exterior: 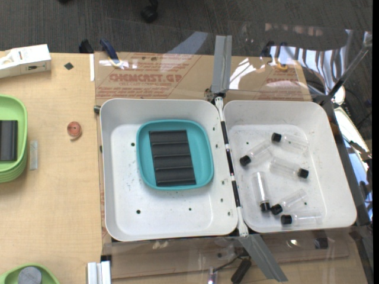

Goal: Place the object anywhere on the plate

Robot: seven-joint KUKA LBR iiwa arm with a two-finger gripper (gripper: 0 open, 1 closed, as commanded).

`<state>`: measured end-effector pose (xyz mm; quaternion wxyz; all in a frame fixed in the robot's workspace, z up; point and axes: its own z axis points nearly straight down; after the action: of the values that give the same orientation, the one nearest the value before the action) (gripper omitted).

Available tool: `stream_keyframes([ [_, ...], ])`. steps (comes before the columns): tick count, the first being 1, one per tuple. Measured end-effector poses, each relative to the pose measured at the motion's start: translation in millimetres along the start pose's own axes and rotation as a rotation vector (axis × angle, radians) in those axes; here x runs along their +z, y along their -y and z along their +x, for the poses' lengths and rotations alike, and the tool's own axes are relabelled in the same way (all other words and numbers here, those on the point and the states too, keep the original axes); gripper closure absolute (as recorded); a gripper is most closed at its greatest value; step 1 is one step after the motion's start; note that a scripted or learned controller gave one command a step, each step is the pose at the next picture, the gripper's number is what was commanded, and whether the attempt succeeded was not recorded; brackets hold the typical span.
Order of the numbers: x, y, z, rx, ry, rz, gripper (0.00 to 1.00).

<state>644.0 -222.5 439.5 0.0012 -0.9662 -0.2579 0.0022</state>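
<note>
Teal plate (175,154) with a dark ribbed insert (172,157) sits in left bin (118,176); clear black-capped vials (260,189) lie scattered in right bin (331,176); gripper state can't tell.

**One printed sheet, one legible word**

We read a single clear text: reddish block lettering on the brown protective sheet (155,76) lying behind the two white bins, which spells "CHEMCAST" followed by letters that look like "GP" (glare washes out the end). The same sheet carries smaller reddish print lines above and below it, too fine for us to read. A white box (23,60) at the upper left of the bench bears dark marks we cannot make out.
</note>
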Motion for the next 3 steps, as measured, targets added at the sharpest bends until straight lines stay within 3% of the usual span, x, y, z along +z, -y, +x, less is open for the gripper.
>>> stream_keyframes([
  [3, -1.7, -4.0, 6.4, 0.319, -0.003, -0.001, 0.0],
])
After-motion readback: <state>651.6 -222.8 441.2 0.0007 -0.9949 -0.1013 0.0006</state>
